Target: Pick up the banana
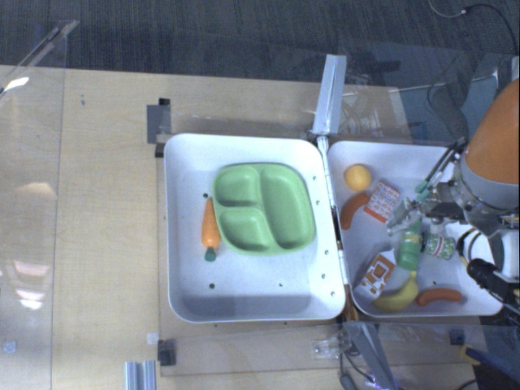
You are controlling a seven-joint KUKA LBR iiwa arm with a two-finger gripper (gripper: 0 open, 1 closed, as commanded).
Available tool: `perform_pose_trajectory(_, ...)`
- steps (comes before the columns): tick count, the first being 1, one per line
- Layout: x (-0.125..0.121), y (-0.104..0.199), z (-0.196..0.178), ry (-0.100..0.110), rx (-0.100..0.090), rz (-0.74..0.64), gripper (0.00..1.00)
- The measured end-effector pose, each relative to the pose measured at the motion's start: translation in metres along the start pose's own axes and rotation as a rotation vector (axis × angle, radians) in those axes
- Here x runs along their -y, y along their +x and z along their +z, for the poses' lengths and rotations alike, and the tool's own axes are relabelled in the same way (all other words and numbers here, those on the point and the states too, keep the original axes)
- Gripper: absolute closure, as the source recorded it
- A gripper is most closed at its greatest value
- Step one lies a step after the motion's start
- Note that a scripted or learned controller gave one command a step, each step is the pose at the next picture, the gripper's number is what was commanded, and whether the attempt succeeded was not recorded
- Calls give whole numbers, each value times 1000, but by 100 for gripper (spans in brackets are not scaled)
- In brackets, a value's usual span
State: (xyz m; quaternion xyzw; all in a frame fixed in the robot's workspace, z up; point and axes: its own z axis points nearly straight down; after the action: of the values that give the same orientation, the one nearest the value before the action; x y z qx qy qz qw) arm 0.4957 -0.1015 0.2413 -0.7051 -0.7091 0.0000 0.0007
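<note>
Camera view: banana (398,296) lies near fingers (412,218), toward the front rim; their state unclear.

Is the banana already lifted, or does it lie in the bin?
It lies in the right bin. The banana rests on the floor near the front wall, between a small carton and a sausage.

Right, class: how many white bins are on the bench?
2. The left bin holds a green tray and a carrot; the right bin holds the banana and other items, some perhaps hidden under the arm.
</note>
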Motion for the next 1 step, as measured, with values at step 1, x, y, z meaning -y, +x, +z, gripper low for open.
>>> perform_pose_trajectory(1, -59, -48, 74, -1, 0, -90, 0)
